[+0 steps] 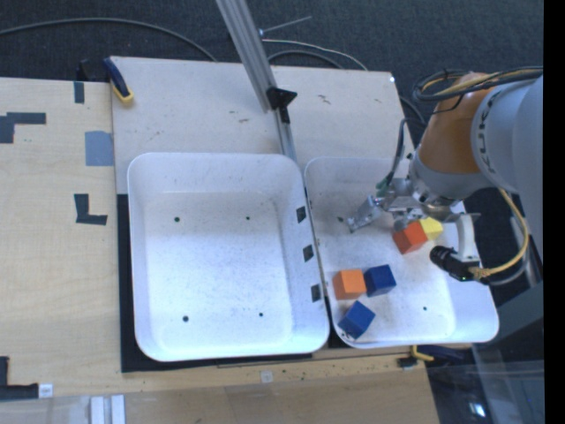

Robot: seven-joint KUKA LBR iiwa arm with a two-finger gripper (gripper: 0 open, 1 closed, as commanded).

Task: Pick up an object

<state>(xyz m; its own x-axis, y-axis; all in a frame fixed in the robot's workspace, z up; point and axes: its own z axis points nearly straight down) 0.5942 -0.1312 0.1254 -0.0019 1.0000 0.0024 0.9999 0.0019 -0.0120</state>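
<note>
The right bin [415, 321] holds several small blocks. A red-orange block [409, 238] and a yellow block [432, 228] lie together just beneath the arm's wrist. Toward the bin's front sit an orange cube [350, 283], a blue cube [380, 278] touching it, and another blue cube [357, 319]. My gripper [357, 216] hangs over the bin's bare back-left floor, pointing left, left of the red-orange block. Its fingers stand open with nothing between them.
The left bin [132, 179] lies beside the right one, their rims meeting at black clips [308, 253]. A slanted metal rail [250, 47] crosses above the back of the bench. A yellow-tipped tool [118, 81] lies at back left. Cables [494, 272] loop by the wrist.
</note>
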